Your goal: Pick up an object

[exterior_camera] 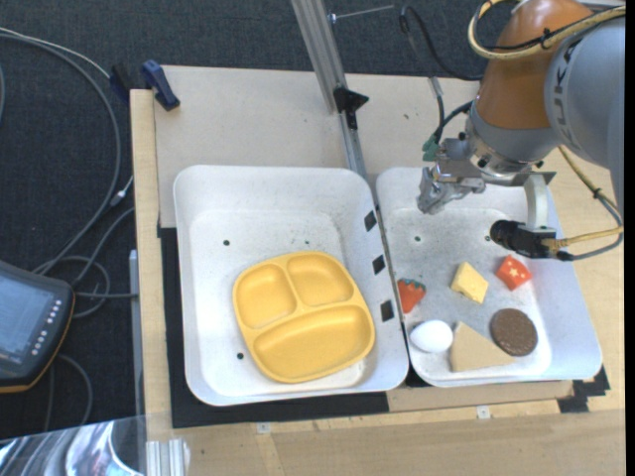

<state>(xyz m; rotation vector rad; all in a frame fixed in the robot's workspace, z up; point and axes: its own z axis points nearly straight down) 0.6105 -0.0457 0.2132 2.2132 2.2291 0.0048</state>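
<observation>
i see my gripper [434, 198] hovering over the far bare end of the right white bin [570, 296], though i cannot tell its state; nearer me in that bin lie a red strawberry [411, 292], white egg [432, 336], yellow cheese wedge [470, 283], brown round cookie [514, 331] and small red block [513, 272], while a yellow divided plastic plate [302, 314] sits in the left white bin [198, 206]
</observation>
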